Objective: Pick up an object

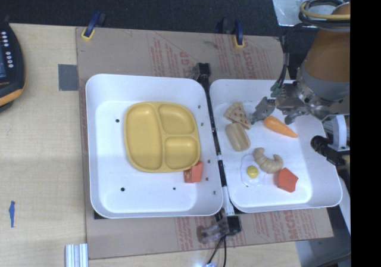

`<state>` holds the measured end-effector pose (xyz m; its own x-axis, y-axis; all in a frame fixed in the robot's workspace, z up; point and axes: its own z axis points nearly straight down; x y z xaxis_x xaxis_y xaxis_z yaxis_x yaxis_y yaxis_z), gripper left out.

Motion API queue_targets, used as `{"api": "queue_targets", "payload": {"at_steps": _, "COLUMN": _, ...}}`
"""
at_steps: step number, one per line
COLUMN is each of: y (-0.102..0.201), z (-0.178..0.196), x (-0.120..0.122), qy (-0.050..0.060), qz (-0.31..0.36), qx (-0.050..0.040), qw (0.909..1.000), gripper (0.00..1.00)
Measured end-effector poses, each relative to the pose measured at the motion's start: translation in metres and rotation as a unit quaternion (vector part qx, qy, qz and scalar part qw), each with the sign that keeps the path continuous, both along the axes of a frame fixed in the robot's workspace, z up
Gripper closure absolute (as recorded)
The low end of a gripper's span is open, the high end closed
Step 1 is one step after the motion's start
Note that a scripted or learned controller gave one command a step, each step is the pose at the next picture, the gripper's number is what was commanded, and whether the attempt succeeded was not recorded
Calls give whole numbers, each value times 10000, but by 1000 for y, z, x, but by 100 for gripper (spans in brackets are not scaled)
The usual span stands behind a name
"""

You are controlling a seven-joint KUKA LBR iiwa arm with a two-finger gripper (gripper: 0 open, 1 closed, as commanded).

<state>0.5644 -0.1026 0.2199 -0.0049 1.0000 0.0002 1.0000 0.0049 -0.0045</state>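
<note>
Carrot lies just beside open pincer, unheld

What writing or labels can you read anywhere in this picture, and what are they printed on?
Nothing here reads clearly.
Red printing on the cardboard sheet under the bins: repeated marks, too blurred to read.
Buttons and screen on the black and orange handset at the left edge: too small to read.
The yellow divided plate, the toy foods and both white bins carry no visible text.
</note>
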Motion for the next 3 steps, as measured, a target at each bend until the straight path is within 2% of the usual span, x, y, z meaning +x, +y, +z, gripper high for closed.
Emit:
{"api": "queue_targets", "payload": {"at_steps": 1, "y": -61, "z": -82, "x": 44, "qy": -11, "qz": -12, "qx": -22, "qw": 10000, "gripper": 0}}
{"api": "queue_targets", "payload": {"at_steps": 2, "y": -78, "z": -128, "x": 57, "qy": -4, "qz": -4, "qx": -12, "qw": 10000, "gripper": 0}}
{"api": "queue_targets", "payload": {"at_steps": 3, "y": -78, "z": -115, "x": 57, "qy": -9, "qz": -6, "qx": -14, "qw": 10000, "gripper": 100}}
